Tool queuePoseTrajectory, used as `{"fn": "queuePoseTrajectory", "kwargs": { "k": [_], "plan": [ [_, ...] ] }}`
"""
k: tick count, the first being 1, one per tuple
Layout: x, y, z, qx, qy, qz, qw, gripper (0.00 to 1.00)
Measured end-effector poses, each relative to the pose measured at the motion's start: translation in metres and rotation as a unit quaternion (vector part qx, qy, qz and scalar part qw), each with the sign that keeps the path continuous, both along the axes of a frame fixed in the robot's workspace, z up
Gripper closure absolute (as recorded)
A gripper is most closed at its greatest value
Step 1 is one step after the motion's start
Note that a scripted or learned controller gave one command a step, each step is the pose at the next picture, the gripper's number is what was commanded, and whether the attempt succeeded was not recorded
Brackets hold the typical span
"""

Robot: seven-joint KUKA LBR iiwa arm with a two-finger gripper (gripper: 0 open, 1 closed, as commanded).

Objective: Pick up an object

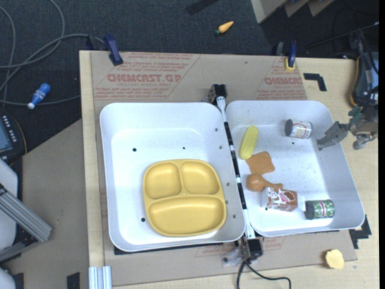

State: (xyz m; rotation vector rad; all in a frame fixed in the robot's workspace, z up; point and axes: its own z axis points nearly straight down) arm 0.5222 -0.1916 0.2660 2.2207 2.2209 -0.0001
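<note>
The right bin point(337, 167) holds several objects. A yellow corn cob point(248, 142) lies by its left wall. Below the cob are an orange-brown piece point(260, 162) and a smaller one point(255, 182). A small can point(299, 128) lies on its side near the back. A brown and white carton point(281, 198) and a green can point(319, 209) rest near the front. My gripper point(348, 138) hangs over the bin's right rim, open, with nothing between its fingers. It is right of the small can and apart from it.
The left bin point(120, 131) holds a yellow divided plate point(183, 197). A yellow lump point(334, 258) lies on the bench at the front right. A clamp point(291, 54) grips the bench's back edge. Cables, a blue bottle point(40, 94) and an orange piece point(225, 26) lie on the floor.
</note>
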Motion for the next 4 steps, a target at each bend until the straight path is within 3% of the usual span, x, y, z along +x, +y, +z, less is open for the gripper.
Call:
{"fn": "queuePoseTrajectory", "kwargs": {
  "k": [1, 2, 3, 4],
  "plan": [
    [0.078, 0.039, -0.071, 0.0014, 0.001, 0.003, 1.0, 0.0],
    [0.05, 0.104, -0.187, 0.0022, 0.004, 0.003, 1.0, 0.0],
    [0.053, 0.1, -0.17, -0.0002, -0.002, 0.0, 1.0, 1.0],
    [-0.014, 0.094, -0.182, 0.0012, 0.004, -0.001, 1.0, 1.0]
  ]
}}
